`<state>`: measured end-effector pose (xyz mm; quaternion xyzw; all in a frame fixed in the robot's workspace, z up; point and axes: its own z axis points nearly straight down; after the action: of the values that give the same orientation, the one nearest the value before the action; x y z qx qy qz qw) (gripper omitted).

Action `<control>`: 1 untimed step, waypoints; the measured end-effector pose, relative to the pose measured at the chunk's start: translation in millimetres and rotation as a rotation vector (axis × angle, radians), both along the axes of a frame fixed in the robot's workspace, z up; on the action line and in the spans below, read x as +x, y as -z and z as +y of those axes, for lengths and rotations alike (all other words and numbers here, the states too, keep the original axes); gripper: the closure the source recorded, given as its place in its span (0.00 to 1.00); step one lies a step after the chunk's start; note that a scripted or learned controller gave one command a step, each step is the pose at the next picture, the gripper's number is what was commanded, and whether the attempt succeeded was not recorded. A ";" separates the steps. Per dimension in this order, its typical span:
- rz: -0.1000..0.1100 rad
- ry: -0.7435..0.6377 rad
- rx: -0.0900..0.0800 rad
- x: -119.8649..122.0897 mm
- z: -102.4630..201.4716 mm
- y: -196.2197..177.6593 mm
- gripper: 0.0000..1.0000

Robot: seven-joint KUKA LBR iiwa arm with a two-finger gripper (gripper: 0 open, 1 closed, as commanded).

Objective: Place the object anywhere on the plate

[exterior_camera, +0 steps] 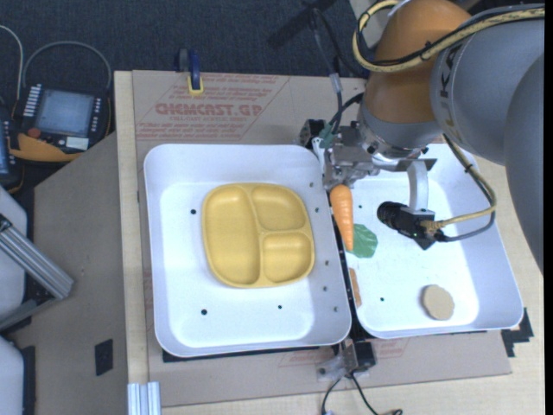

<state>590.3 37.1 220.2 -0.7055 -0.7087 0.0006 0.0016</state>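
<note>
A yellow divided plate lies in the middle of the left bin. A toy carrot, orange with a green leafy end, hangs over the rim between the two bins. Its narrow orange tip points up into my gripper. The gripper is shut on that tip, just right of the plate's upper right corner. The grey arm with its orange band comes in from the upper right above the right bin.
A round tan disc lies in the right bin near its front. A black part on a cable hangs from the arm beside the carrot. A blue clamp sits at the bench's back edge.
</note>
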 end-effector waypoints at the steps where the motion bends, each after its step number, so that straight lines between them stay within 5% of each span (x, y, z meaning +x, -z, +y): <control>1: -0.005 -0.001 0.000 10.0 57.1 5.8 1.00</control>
<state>600.3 94.2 214.4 -0.7050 -0.7092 -0.0011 -0.0002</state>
